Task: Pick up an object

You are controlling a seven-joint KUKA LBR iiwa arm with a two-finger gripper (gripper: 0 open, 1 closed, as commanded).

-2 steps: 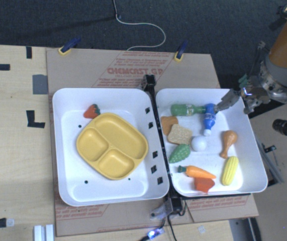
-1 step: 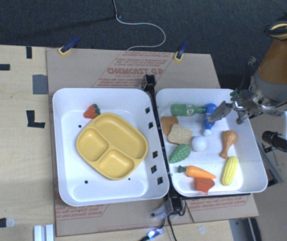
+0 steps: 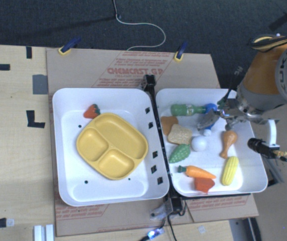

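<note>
Hand (image 3: 212, 118) low in right bin (image 3: 244, 187), near its back; finger spread unreadable. Green bottle (image 3: 187, 109) just left of it, long axis left-right. White ball (image 3: 199, 144) and drumstick (image 3: 228, 142) just in front.

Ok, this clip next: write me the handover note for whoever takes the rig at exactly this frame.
Tool: low in the right bin, near its top, just right of the green bottle and above the white ball. Nothing visibly held.
Also in the right bin: chicken drumstick, corn cob, carrot, bread slice, green pickle-like piece.
Left bin: yellow divided tray with a small strawberry-like piece beside its upper left.
Done: arm brought down among the items.
Left: grasp one object and lift it out.
</note>
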